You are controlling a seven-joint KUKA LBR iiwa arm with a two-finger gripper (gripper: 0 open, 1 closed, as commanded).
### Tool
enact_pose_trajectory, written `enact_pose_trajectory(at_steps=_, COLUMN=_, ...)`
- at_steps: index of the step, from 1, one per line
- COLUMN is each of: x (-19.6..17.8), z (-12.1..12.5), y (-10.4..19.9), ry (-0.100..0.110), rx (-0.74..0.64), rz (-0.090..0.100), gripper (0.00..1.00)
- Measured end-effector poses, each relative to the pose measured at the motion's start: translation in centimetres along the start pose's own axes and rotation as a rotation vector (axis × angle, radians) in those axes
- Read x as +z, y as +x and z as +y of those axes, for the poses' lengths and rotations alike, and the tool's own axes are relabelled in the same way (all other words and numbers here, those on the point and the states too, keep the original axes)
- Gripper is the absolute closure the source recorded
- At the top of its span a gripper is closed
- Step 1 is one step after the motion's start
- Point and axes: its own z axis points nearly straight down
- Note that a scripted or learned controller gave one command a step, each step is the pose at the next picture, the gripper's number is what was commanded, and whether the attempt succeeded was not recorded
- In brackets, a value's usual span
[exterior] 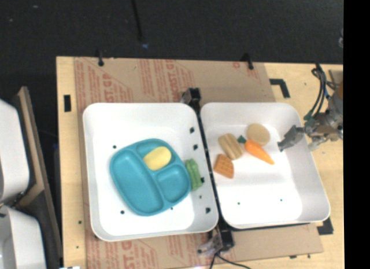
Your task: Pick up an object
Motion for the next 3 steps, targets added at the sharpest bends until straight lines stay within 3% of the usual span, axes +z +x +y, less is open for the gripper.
enact_pose_trajectory(at_steps=1, x=-0.2, z=0.1, y=0.0, ry=-0.005, rx=-0.001, rz=-0.001, gripper=0.0)
enact_pose_trajectory(at_steps=3, x=10.1, z=1.0, y=-0.4, ry=0.001, rx=-0.001, rz=0.0, gripper=0.0)
